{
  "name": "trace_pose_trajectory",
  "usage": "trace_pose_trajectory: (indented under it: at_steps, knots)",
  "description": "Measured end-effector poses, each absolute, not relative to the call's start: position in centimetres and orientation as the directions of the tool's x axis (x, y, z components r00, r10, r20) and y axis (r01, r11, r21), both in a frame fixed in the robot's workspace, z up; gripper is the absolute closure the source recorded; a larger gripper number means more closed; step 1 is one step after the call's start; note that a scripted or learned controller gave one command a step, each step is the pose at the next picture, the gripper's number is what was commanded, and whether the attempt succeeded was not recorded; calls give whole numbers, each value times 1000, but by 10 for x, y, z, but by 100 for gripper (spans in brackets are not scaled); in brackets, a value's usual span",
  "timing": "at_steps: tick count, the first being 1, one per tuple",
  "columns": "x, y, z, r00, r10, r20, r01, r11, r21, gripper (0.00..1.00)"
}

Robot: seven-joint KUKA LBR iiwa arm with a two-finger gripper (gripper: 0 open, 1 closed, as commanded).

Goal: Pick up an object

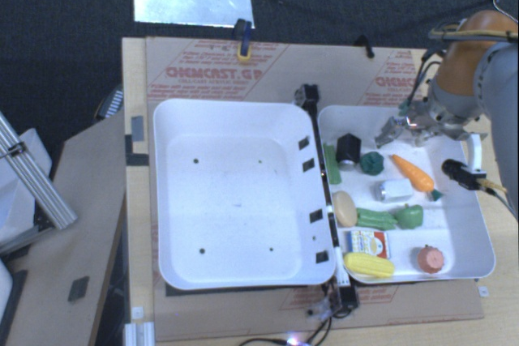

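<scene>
From above, the table carries two shallow white bins side by side: the left bin and the right bin, which holds all the loose things. The arm reaches in from the right, and its pincer hangs over the far part of the right bin with its fingers spread apart and nothing between them. Just beside it, toward the bin's middle, lie a black block and a dark green lump, with an orange carrot a little to the right. A pale box sits near the centre, a green pepper and a green pod below it, and a beige oval against the left wall. Nearest the camera are a printed carton, a yellow corn cob and a pinkish round piece.
</scene>
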State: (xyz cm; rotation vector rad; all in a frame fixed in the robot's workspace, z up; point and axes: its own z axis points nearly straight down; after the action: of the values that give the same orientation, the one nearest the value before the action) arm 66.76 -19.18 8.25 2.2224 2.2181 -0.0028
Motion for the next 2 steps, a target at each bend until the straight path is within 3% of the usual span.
trace_pose_trajectory:
  at_steps: [1,2]
  knots:
    - [647,-139,85,-7,1000,2,1000,7,0,0]
    - [670,-94,88,-5,1000,-17,1000,5,8,0]
